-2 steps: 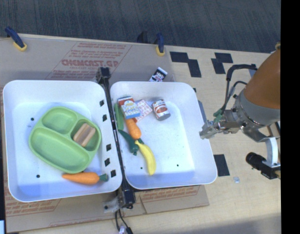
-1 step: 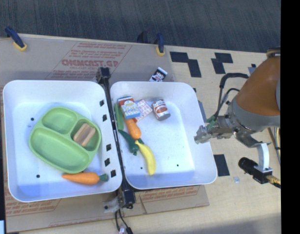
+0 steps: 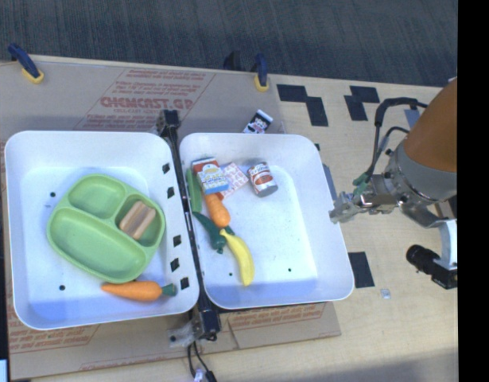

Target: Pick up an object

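Note:
The right bin point(image 3: 308, 273) holds a yellow banana point(image 3: 240, 257), a small carrot point(image 3: 218, 211) with a green top, a green pod point(image 3: 195, 191) along the left wall, a colourful carton point(image 3: 211, 175) and a small red can point(image 3: 262, 178). The left bin point(image 3: 25, 153) holds a green divided plate point(image 3: 101, 229) with a hot dog bun point(image 3: 137, 218) in one compartment, and a larger carrot point(image 3: 134, 290) near the front wall. My gripper point(image 3: 345, 211) hovers just outside the right bin's right wall, above the bench, with nothing seen between its fingers.
A small black-and-white packet point(image 3: 258, 122) lies on the bench behind the right bin. Blue clamps point(image 3: 27, 64) hold the cardboard sheet at the back. Black markers point(image 3: 303, 98) dot the bench to the right. The arm's wrist and cables point(image 3: 403, 165) fill the right side.

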Robot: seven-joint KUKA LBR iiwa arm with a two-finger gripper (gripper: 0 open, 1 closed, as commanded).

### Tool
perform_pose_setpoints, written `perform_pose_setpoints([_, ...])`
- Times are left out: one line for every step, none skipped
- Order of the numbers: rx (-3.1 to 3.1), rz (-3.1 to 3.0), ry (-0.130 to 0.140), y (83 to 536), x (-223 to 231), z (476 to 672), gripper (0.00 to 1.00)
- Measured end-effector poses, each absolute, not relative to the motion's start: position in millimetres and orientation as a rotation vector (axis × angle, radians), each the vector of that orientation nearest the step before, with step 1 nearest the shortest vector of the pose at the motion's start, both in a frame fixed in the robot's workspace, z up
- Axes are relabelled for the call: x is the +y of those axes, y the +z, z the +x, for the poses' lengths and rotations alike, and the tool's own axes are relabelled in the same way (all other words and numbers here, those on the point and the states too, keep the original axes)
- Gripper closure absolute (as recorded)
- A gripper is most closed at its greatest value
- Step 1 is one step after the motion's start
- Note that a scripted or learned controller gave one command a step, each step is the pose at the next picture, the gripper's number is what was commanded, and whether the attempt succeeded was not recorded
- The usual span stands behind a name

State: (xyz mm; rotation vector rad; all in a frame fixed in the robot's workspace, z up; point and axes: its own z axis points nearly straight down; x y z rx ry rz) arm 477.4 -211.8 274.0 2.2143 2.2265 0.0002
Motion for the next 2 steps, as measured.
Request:
perform_pose_setpoints([2.231, 2.215, -0.004, 234, -211, 476.5, 1.0])
perform_pose_setpoints([2.227, 2.214, 0.001, 259, -191, 477.5, 1.0])
